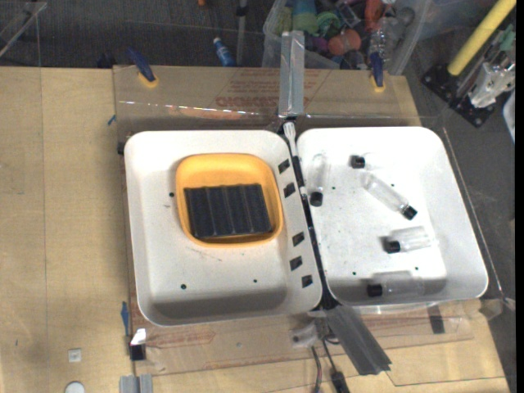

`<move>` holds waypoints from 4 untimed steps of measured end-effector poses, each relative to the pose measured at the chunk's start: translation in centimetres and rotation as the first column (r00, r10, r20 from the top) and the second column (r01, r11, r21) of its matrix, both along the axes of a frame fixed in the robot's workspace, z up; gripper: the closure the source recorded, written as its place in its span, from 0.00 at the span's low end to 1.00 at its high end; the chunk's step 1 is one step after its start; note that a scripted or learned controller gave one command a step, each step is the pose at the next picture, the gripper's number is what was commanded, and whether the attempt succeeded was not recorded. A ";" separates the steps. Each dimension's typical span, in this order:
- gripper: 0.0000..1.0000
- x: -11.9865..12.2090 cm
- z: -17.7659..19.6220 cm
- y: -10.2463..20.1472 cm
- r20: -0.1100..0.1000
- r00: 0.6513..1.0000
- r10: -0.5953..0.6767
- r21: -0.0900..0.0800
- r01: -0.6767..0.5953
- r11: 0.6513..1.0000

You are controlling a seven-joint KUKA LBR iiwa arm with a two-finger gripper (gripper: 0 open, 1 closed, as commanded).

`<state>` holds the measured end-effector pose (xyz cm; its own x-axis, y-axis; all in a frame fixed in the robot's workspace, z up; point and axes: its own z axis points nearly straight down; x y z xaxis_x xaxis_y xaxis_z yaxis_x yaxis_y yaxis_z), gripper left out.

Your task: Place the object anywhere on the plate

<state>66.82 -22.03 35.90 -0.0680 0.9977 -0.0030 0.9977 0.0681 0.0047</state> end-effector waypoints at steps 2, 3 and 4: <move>1.00 -0.1 4.6 -0.1 -0.002 0.742 0.671 0.002 -0.671 0.742; 1.00 -0.7 7.8 -0.1 -0.001 0.533 0.846 -0.007 -0.846 0.533; 1.00 -1.0 7.9 -0.1 -0.003 0.303 0.953 -0.005 -0.953 0.303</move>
<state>65.86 -22.11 43.76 -0.9713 0.2378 -0.0078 0.2378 0.9713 0.0018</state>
